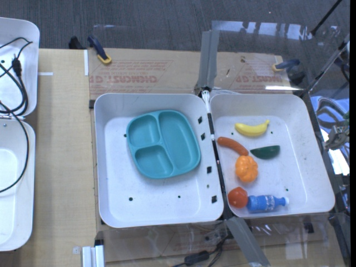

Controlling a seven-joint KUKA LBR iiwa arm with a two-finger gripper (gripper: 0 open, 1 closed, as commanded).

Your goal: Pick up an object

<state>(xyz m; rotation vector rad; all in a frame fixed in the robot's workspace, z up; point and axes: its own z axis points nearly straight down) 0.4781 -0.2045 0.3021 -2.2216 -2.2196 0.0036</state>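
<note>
Toys lie in the right shallow white bin (303, 113), a yellow plastic banana (252, 128), an orange lumpy fruit (246, 168), a small red ball (237, 197) and a blue plastic bottle (267, 203) among them, while the claw's state cannot be told.

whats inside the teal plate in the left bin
The teal plate lies flat in the left bin. Its three compartments show only bare teal surface, with no food in them. The bin floor under the plate is covered, so anything there cannot be seen.
</note>
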